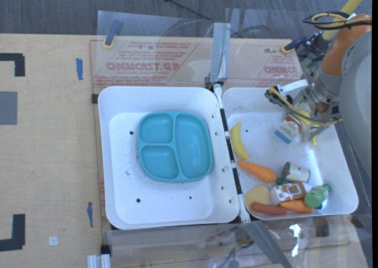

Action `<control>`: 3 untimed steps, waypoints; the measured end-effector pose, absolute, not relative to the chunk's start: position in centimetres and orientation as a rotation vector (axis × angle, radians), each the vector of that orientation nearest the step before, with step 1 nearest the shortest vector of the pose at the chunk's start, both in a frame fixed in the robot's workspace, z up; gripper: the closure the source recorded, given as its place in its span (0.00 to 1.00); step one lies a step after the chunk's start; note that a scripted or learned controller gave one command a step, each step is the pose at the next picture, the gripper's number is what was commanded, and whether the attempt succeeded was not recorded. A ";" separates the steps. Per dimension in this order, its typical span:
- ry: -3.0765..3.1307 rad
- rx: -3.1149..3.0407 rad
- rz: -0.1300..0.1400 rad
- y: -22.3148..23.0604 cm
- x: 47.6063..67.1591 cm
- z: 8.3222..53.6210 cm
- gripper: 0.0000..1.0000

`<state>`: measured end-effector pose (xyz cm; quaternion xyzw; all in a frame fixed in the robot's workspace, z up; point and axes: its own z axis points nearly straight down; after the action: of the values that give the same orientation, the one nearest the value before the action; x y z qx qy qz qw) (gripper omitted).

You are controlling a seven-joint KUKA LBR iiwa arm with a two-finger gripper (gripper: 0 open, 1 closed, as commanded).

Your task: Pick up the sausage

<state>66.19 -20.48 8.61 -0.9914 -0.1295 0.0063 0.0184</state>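
We read the sausage (269, 208) as the reddish link lying flat at the near edge of the right bin (345, 169), touching a round yellowish piece (258, 195) and just beside a small orange carrot (297, 206) and a brown-and-white packet (288, 190). The hand (307, 120) hangs over the far part of that bin, well apart from the sausage, near a small blue-and-white carton (287, 130); cables hide it, so we cannot tell if it is released or clenched. To do this well we should travel toward the near edge, line up across the sausage's short axis, and come down clear of the carrot and the bin wall. A larger carrot (257, 170) and a banana (238, 140) lie further off; the left bin (118, 190) holds a teal plate (175, 146).
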 end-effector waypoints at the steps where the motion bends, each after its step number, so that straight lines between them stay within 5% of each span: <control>1: -0.327 -3.120 0.007 -13.6 66.0 8.6 0.00; 3: -0.330 -3.097 0.014 -20.6 66.4 9.8 0.00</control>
<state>66.38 -20.61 9.84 -0.9943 -0.1060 0.0046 0.0136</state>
